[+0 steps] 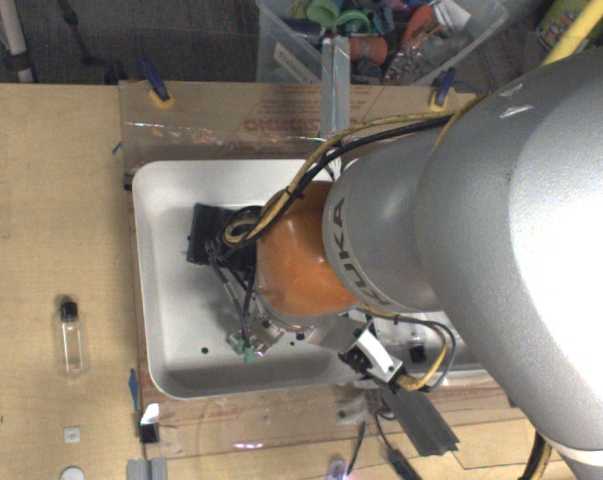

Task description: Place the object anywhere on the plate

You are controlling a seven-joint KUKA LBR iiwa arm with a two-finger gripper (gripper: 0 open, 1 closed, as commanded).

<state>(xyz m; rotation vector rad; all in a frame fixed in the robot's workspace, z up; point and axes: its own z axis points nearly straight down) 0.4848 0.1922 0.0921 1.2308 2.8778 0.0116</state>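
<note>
Plate and object sit hidden under the arm [461,218] lettered "KUKA"; pincer state unreadable

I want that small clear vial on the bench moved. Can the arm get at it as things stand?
Probably not readily: the vial lies on the wooden bench outside the white bin, beyond its left wall, while the arm hangs over the bin. Nothing blocks it.

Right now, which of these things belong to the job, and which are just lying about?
Job: grey arm; white bin it reaches into.
Lying about: clear vial on the bench; tub of colourful bits; blue clamp.
</note>
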